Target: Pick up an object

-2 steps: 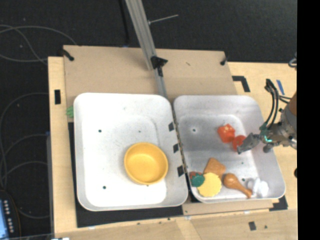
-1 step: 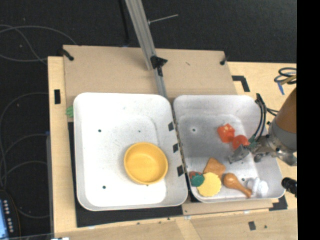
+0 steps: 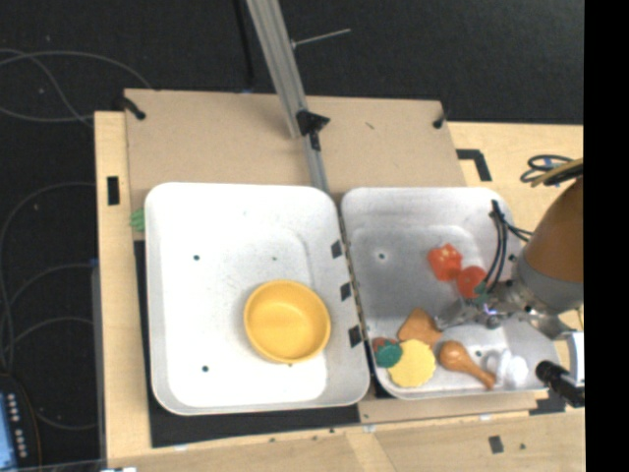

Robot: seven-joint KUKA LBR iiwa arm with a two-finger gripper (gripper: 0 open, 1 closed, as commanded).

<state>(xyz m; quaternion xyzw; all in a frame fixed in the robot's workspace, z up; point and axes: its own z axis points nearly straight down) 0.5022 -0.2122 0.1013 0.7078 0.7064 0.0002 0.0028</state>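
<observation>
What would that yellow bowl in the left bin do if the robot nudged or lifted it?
The yellow bowl looks like thin, stiff plastic, so probably light. It sits upright on the left bin, so a nudge would likely slide it rather than tip it. Its smooth rim may be slippery to pinch.

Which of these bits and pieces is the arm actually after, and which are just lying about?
Likely part of the job:
gripper, low in the right bin
red piece nearest it
orange-brown piece
yellow disc

Just lying about:
yellow bowl in the left bin
metal pole
</observation>
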